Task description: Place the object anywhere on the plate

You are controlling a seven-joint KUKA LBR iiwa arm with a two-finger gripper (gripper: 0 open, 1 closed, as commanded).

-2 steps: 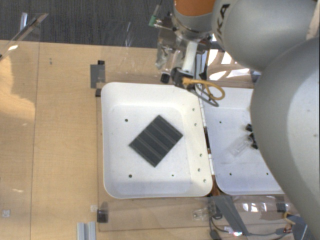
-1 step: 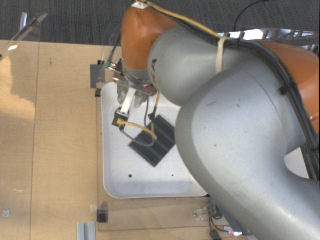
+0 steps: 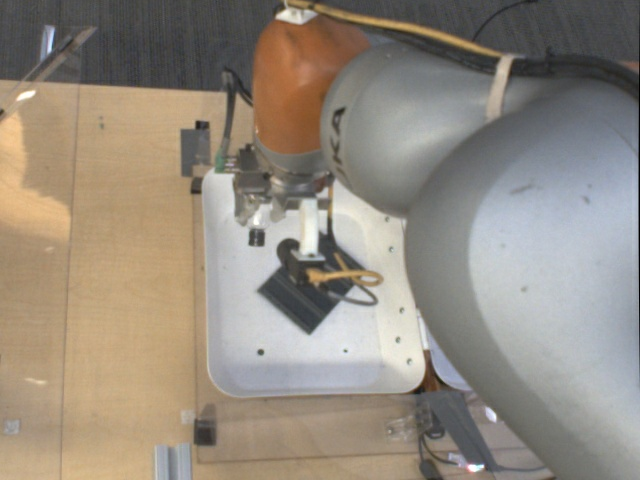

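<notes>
Grey arm point(image 3: 520, 218) nearest lens. Gripper point(image 3: 262, 218) low over white bin point(image 3: 230, 358); grip state cannot be told. Dark flat slab point(image 3: 298, 303), likely task object, on bin floor, just beside gripper. Advice: centre over slab, descend square.

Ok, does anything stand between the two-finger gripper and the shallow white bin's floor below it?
Nothing visible does: the gripper hangs over bare floor of the white bin. The arm hides its right side.

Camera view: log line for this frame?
arm reaching over white bin | gripper at bin's upper-left in view | grasp unclear
</notes>
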